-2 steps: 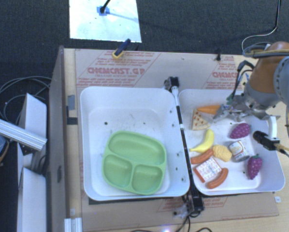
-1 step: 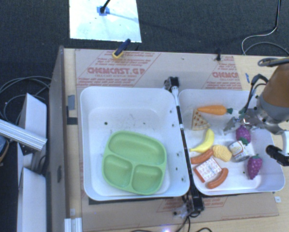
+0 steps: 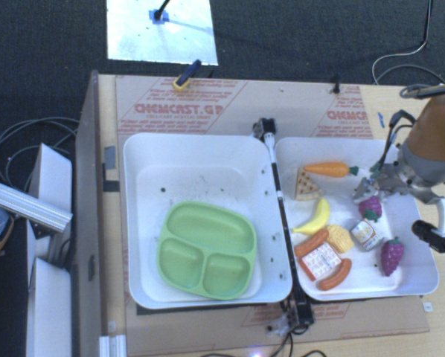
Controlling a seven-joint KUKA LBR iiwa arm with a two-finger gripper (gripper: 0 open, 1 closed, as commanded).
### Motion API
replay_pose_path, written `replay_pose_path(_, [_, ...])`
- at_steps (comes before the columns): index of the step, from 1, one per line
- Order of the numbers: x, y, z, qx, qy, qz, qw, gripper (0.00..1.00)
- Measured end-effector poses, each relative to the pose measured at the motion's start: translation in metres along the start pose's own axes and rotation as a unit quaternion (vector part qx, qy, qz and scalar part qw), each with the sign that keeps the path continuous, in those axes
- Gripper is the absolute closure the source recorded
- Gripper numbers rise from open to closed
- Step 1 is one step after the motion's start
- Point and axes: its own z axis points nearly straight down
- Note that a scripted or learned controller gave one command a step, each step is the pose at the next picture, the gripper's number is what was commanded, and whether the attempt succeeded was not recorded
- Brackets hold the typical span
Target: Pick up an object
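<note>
Visibly | bench sheet (image 3: 179, 110) reads "CHEMCAST" | small jar (image 3: 366, 233) label illegible

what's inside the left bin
One thing: a green divided tray with three compartments, lying toward the near side of the left bin. Its compartments look bare. Whatever sits beneath the tray is covered, so that part can't be seen.

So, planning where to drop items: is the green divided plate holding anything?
Empty. The green plate in the left bin shows three bare compartments.
</note>
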Motion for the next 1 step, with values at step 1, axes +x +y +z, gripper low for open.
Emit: replay_pose_path(1, [0.0617,0.0489,-0.0271,0.001,0.001,-0.001,1.0,1.0])
